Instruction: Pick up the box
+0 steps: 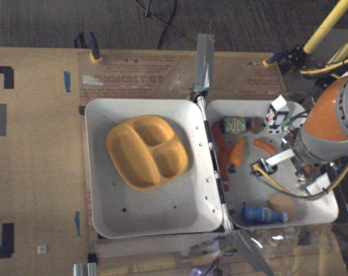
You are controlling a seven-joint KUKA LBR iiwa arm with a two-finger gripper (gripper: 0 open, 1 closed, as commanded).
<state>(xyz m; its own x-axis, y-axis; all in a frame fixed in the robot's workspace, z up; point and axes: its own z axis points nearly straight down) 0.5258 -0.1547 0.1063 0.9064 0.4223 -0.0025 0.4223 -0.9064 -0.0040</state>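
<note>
The box (275, 109) sits at the far edge of the right bin (317, 214), close to that bin's far right corner: a small white carton with dark and red print, tilted against the wall, its long axis running slantwise from the far edge down toward the bin's middle. The gripper (264, 167) hangs over the middle of the same bin, at the end of the grey arm with its orange band; from the gripper, the box lies toward the far edge and slightly to the right, with a small orange carrot (264, 146) in between. Whether the gripper is parted or closed, I cannot tell; nothing is seen held. Along the bin's left edge lie a larger carrot (237, 152) and a green can (234, 125); a blue bottle (262, 214) rests at the near edge. The left bin (104, 211) holds a yellow divided plate (146, 151). The pick looks not yet begun
</note>
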